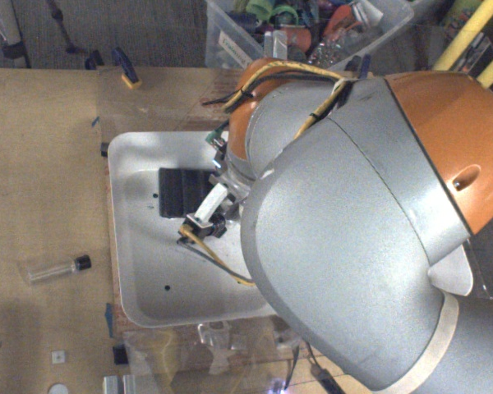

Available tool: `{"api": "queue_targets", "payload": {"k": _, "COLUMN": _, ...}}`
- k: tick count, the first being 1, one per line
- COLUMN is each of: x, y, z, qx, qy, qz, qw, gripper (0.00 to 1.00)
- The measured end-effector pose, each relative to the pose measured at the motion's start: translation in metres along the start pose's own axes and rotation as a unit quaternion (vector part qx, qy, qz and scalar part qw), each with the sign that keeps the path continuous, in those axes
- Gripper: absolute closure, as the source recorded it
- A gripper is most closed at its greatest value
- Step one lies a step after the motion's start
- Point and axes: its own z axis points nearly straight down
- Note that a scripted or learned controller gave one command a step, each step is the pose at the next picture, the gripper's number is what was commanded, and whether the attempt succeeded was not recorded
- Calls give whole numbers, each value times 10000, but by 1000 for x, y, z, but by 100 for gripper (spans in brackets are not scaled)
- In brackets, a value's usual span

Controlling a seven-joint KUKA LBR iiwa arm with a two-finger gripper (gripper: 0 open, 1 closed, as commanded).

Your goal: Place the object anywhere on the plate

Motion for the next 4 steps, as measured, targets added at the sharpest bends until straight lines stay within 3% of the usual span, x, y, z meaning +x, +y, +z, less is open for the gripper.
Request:
{"api": "queue_targets", "payload": {"k": 1, "x": 36, "y": 14, "z": -14, "qx": -2, "qy": -11, "qz": 2481, "qw": 9687, "gripper": 100}}
{"api": "queue_targets", "payload": {"k": 2, "x": -26, "y": 15, "z": -33, "qx": 98, "qy": 68, "qz": 971, "qw": 9952, "gripper": 100}}
{"api": "queue_targets", "payload": {"k": 3, "x": 59, "y": -31, "z": -72, "qx": 0, "qy": -12, "qz": 989, "qw": 9951, "gripper": 100}}
{"api": "queue_targets", "payload": {"k": 4, "x": 47, "y": -58, "z": -7, "qx": 20, "qy": -35, "qz": -2785, "qw": 9604, "gripper": 100}}
